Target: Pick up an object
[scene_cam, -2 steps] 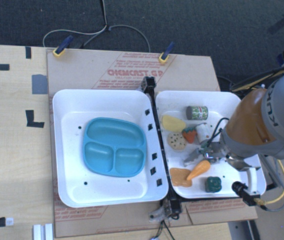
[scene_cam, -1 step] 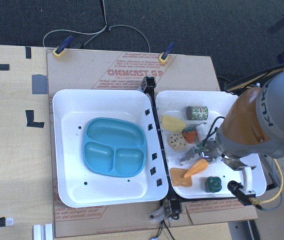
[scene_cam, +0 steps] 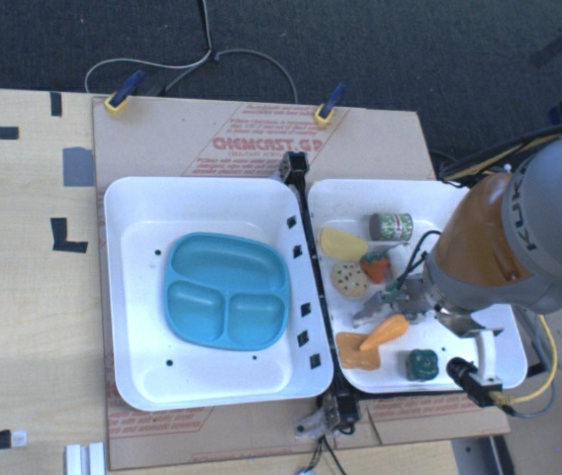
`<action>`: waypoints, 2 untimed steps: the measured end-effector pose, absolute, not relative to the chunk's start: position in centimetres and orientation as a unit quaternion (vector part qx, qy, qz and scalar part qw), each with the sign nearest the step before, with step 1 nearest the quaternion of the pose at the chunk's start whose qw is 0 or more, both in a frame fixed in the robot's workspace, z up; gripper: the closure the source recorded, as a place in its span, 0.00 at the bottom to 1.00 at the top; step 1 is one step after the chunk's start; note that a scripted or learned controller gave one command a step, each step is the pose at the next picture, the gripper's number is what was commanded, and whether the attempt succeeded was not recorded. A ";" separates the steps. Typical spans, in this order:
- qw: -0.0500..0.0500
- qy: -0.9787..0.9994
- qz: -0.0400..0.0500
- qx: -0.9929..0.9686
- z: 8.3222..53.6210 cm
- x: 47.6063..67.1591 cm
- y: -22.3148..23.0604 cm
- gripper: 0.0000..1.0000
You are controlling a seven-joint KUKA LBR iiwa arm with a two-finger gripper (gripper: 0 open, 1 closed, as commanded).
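The right bin (scene_cam: 479,379) holds several small items: a green can (scene_cam: 391,227) lying on its side, a yellow piece (scene_cam: 339,242), a red strawberry (scene_cam: 375,265), a round speckled cracker (scene_cam: 349,279), an orange carrot (scene_cam: 386,332), an orange wedge (scene_cam: 357,355) and a dark green block (scene_cam: 421,364). My gripper (scene_cam: 385,303) reaches down into this bin from the right. It sits just above the carrot and right of the cracker. The arm's wrist hides the bin's right middle.
The left bin (scene_cam: 128,265) carries a blue divided plate (scene_cam: 228,290). A black divider (scene_cam: 304,255) runs between the bins. Both rest on a cardboard sheet (scene_cam: 251,142) clamped at the back, with cables behind it.
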State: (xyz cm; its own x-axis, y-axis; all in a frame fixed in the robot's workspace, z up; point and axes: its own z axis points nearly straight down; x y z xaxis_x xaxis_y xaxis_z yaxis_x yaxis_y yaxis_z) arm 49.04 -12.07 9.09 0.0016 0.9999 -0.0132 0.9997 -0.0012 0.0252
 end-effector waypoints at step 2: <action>0.001 0.708 0.001 0.706 8.6 62.4 -12.0 0.00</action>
State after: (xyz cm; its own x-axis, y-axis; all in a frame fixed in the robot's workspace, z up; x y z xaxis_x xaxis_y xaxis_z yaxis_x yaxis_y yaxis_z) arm 62.37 -12.03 8.59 -0.0029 1.0000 -0.0010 1.0000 0.0029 0.0029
